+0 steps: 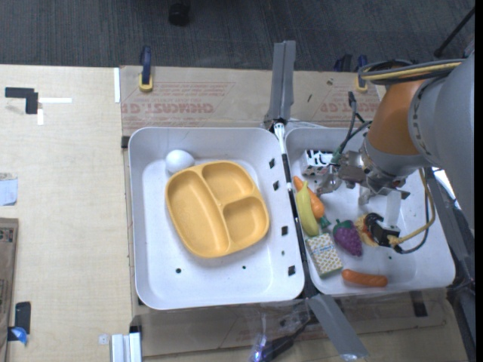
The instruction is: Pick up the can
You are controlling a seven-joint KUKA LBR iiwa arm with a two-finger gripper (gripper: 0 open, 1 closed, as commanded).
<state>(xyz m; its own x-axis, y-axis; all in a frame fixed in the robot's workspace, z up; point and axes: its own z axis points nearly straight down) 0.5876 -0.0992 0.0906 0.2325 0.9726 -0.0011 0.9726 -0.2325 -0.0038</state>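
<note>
**Can** (324, 181): taken to be the small grey metallic item in the right bin (423, 279), toward the bin's 10 o'clock corner. It is blurred, so the identification is a judgement and its long axis cannot be read.

**Gripper** (371, 191): hangs over the bin's middle, with the can just beside it at its 9 o'clock. Whether it is open or closed cannot be told, and nothing is seen held. The coming move looks like a short shift toward 9 o'clock.

**Neighbours:** banana (306, 206) at the can's 7 o'clock, near it. Grapes (347, 237) and patterned box (325, 253) lie at 6 o'clock. An orange sausage-like item (364, 279) lies beyond them.

**Surface:** the left bin (151, 277) holds a yellow divided plate (217, 208) and a white ball (179, 159). Both bins sit on a pale wooden bench (60, 202).

**Room:** dark carpet (226, 13) at 12 o'clock.
</note>
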